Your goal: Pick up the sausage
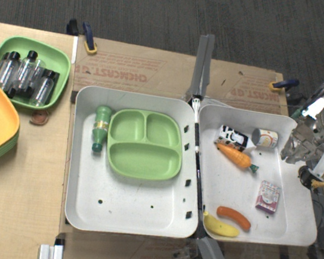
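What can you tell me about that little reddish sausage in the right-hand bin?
The sausage is a small, smooth, glossy orange-red link with rounded ends, probably a plastic toy. It looks whole and lies flat on the floor of the right bin, near the front left corner, slanting slightly down toward the right. Its left part rests against a yellow banana just in front of it. Nothing grips it; the pincer is at the bin's far right edge, well apart.

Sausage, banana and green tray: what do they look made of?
Sausage: likely toy plastic, smooth orange-red skin with a faint sheen. Banana: probably plastic too, uniform yellow, no blemishes. Green tray: looks like moulded plastic, matte, one even colour with rounded dividers between its three compartments.
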Tool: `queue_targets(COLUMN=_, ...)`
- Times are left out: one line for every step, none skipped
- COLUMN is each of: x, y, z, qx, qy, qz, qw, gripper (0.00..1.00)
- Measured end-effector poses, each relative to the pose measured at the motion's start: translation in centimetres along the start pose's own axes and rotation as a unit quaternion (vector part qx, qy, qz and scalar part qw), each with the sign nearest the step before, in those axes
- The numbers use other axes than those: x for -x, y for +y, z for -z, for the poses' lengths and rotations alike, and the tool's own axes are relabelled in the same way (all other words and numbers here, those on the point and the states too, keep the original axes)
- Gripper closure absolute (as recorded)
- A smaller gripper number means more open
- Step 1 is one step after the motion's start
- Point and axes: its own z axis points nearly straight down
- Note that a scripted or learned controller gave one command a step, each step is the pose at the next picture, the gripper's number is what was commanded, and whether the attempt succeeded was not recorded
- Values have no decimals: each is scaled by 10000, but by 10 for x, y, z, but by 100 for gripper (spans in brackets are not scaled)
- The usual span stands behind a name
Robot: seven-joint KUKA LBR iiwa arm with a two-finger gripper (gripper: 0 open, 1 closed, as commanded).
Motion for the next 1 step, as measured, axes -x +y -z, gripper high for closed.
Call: queue_targets(x=0, y=0, z=8, qx=-8, qy=-12, qz=13, qw=10000, gripper=100)
